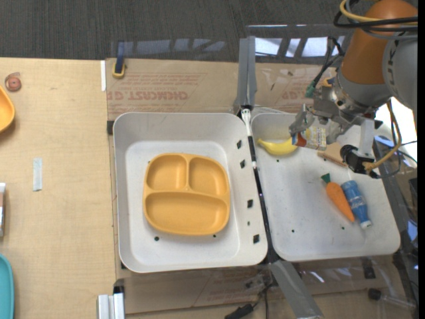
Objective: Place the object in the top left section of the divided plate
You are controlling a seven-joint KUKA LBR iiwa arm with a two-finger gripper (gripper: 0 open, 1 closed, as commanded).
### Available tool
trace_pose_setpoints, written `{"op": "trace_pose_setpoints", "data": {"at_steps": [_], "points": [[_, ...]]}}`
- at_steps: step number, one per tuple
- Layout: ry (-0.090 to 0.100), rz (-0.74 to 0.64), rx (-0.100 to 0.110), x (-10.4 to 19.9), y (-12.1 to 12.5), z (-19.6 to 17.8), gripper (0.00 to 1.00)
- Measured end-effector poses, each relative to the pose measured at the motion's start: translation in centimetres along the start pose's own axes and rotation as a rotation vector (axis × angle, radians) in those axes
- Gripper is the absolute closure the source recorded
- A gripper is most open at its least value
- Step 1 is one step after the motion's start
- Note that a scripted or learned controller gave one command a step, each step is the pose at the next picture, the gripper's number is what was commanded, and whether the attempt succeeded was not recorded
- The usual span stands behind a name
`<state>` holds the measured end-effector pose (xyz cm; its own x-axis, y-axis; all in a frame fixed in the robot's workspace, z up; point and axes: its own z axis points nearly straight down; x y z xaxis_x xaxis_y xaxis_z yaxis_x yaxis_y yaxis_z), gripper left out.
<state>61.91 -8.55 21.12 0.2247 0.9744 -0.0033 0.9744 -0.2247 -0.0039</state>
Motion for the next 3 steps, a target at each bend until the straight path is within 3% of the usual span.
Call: {"op": "trace_pose_setpoints", "data": {"at_steps": [1, 2, 3], "points": [[0.001, -0.060, -0.002, 5.7, -2.0, -6.0, 1.00], [0.001, -0.112, -0.001, 10.6, -5.1, -7.8, 1.00], [0.000, -0.155, 0.000, 13.8, -9.5, -5.7, 1.00]]}}
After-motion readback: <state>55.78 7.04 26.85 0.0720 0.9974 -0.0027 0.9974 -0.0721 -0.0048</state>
